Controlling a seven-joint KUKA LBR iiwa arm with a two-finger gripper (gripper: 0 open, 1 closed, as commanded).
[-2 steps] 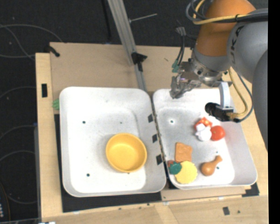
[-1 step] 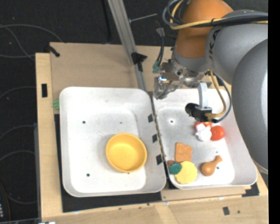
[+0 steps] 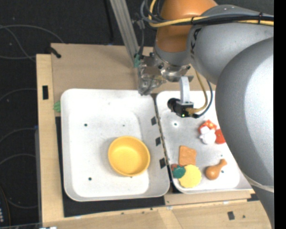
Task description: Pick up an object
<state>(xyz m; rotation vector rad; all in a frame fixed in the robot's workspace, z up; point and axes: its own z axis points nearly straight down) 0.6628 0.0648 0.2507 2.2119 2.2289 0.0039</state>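
Lower centre of frame, left bin: yellow bowl, smooth rigid plastic, likely light, slick; best taken by rim. Lower right, right bin: yellow disc, green piece, tan cracker-like square, brown drumstick toy, small hard shapes, probably light; drumstick neck looks pinchable. Mid right: red-white toy. Upper centre: gripper over bins' far edge, grasp state cannot tell.

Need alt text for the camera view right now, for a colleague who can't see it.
The grey arm's tool hangs over the far edge between two white bins. The left bin holds a yellow bowl; the right bin holds small toy foods.
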